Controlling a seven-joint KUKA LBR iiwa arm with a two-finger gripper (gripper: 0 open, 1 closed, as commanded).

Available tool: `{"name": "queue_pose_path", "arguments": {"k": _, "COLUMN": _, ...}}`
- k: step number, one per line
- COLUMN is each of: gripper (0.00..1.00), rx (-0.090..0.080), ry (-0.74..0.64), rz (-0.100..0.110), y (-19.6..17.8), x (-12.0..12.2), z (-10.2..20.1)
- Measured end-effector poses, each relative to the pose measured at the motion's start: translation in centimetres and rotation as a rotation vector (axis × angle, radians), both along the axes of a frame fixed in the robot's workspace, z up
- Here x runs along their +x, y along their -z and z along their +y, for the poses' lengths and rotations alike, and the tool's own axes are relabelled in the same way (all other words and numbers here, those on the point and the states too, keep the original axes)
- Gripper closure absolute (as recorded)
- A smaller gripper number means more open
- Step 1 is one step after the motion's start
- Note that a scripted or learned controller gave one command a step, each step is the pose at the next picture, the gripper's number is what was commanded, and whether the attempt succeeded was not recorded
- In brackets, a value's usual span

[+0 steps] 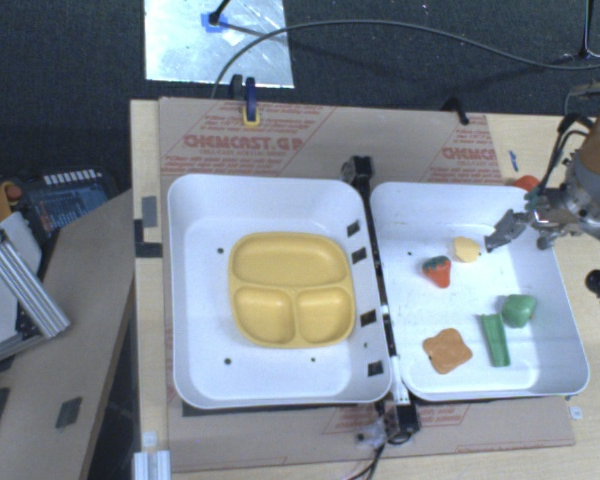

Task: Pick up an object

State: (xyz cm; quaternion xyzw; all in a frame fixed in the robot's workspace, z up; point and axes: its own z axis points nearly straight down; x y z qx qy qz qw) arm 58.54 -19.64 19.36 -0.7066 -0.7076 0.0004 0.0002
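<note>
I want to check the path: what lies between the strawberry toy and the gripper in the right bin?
In the camera view, a small pale yellow piece lies between the strawberry toy and the gripper, just beside the fingertips.

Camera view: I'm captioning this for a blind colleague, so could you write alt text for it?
A robot gripper hovers beside a small yellow piece in the right white bin, which also holds a strawberry, an orange cracker and two green toys. The left bin holds a yellow divided plate.

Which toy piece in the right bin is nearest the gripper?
The pale yellow piece, just left of the gripper; the others lie farther off.
</note>
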Motion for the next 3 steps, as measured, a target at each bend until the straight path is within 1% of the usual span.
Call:
{"name": "queue_pose_path", "arguments": {"k": 1, "gripper": 0.00, "rx": 0.000, "ry": 0.000, "rz": 0.000, "y": 4.2, "x": 0.4, "z": 0.2}}
{"name": "queue_pose_path", "arguments": {"k": 2, "gripper": 0.00, "rx": 0.000, "ry": 0.001, "rz": 0.000, "y": 8.5, "x": 0.0, "z": -0.3}}
{"name": "queue_pose_path", "arguments": {"k": 3, "gripper": 1.00, "rx": -0.002, "ry": 0.000, "rz": -0.006, "y": 7.2, "x": 0.2, "z": -0.3}}
